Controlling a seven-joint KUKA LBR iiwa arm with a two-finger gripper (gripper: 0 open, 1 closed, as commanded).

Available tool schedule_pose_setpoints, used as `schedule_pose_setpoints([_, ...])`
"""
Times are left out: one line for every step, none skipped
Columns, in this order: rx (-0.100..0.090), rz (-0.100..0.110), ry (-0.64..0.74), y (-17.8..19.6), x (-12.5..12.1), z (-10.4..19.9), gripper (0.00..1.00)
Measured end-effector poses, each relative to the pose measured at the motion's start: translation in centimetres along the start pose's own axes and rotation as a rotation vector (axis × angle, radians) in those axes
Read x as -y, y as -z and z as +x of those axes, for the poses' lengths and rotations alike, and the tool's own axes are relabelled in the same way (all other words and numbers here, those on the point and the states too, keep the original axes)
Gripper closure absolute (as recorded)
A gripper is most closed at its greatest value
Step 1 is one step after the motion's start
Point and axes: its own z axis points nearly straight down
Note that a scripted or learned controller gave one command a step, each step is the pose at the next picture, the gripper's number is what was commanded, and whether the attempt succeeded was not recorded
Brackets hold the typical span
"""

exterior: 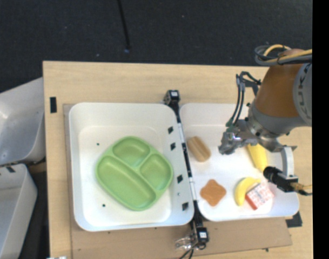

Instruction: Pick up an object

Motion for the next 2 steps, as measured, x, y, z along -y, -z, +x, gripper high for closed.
schedule_pose_setpoints([0.000, -0.003, 0.001, 1.7, -0.8, 4.8, 1.00])
schedule_pose_setpoints([-0.001, -0.001, 0.002, 1.2, -1.4, 10.3, 1.00])
